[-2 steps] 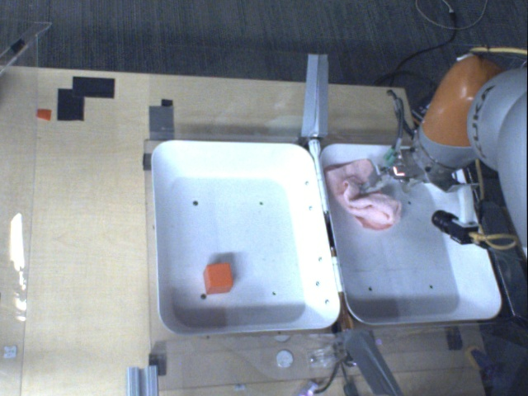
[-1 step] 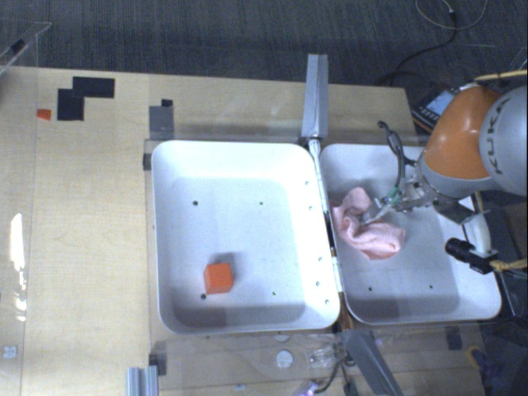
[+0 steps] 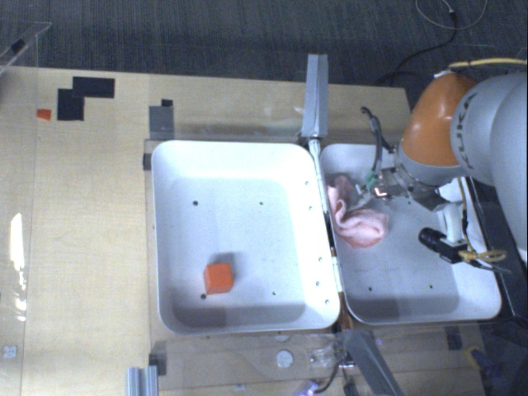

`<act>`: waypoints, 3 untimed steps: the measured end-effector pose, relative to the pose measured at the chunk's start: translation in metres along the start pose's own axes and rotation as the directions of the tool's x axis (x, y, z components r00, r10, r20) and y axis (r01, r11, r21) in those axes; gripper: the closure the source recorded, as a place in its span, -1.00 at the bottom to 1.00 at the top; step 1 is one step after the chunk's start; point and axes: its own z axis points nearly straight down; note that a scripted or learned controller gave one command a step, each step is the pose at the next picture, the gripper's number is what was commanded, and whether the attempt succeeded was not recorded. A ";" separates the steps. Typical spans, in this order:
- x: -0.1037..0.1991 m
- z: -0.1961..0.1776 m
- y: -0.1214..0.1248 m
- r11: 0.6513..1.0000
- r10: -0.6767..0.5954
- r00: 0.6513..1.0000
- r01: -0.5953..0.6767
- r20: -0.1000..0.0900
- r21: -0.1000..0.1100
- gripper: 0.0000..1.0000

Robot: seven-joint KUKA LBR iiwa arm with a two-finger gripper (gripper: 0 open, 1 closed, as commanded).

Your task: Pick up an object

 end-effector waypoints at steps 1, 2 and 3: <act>-0.020 0.003 0.058 0.999 -0.031 0.999 0.031 -0.009 0.014 -1.00; -0.035 0.001 0.011 0.987 -0.160 0.987 0.160 -0.003 -0.001 -1.00; -0.038 0.002 0.039 0.944 -0.330 0.944 0.330 -0.005 0.002 -1.00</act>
